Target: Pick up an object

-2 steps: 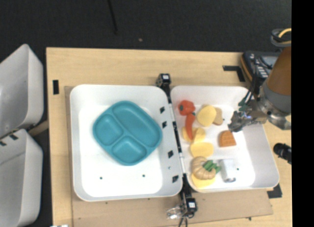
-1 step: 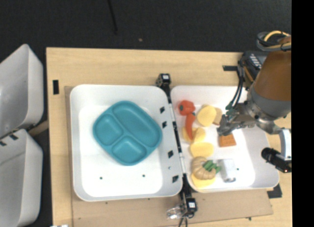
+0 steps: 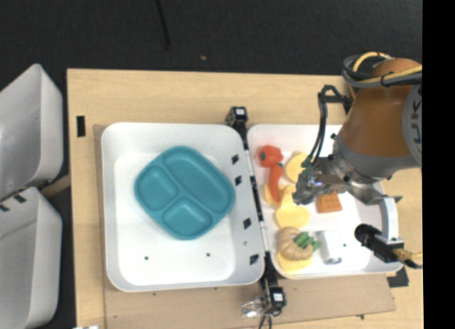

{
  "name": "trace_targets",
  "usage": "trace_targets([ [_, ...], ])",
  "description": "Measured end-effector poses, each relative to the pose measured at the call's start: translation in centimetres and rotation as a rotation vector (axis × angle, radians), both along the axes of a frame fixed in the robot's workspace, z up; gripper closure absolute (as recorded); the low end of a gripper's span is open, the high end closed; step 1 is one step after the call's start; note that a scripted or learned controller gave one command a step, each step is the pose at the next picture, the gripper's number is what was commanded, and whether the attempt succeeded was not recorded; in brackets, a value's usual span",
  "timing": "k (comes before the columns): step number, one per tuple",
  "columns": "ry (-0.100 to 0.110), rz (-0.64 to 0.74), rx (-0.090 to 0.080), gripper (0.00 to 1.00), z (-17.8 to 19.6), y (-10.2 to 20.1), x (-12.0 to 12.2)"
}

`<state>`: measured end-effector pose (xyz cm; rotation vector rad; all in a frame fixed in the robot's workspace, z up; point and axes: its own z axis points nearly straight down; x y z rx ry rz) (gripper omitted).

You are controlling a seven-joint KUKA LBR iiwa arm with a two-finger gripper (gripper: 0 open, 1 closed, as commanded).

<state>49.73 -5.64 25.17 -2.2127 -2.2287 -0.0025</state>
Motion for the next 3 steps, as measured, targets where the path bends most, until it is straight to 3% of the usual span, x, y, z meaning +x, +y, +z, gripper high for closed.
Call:
trace_targets([
  [1, 0.001, -0.001, 0.0, 1.0, -1.4, 5.4, -1.4],
  [2, -0.001, -0.007, -0.003, 1.0, -0.5, 4.0, -1.2],
  [3, -0.001, -0.003, -0.001, 1.0, -0.6, 5.2, -1.2],
])
